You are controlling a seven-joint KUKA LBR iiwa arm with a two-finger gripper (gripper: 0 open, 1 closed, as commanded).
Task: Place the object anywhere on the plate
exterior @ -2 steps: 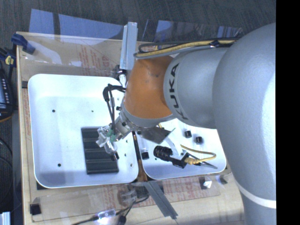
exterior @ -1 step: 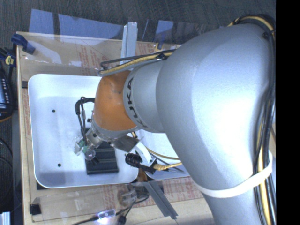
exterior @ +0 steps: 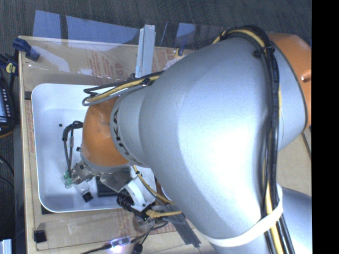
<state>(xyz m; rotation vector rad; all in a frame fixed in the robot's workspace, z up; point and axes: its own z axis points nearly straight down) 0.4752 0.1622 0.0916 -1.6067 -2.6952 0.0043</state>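
1. The arm (exterior: 212, 131) is light grey and smooth, without any pattern.
2. The band above the wrist (exterior: 100, 136) is orange, and the same orange shows on a joint at the upper right (exterior: 288, 52).
3. The cables along the arm (exterior: 267, 89) are black and yellow; a thin black cable (exterior: 68, 142) loops beside the wrist.
4. The bin (exterior: 47, 110) is plain white.
5. The bench (exterior: 79, 229) is light brown wood, with faint reddish printing on it.
6. The floor (exterior: 79, 4) is dark grey with a fine woven texture.
7. A small part near the wrist (exterior: 68, 181) is green.
8. A flat sheet behind the bench (exterior: 79, 28) is pale blue.
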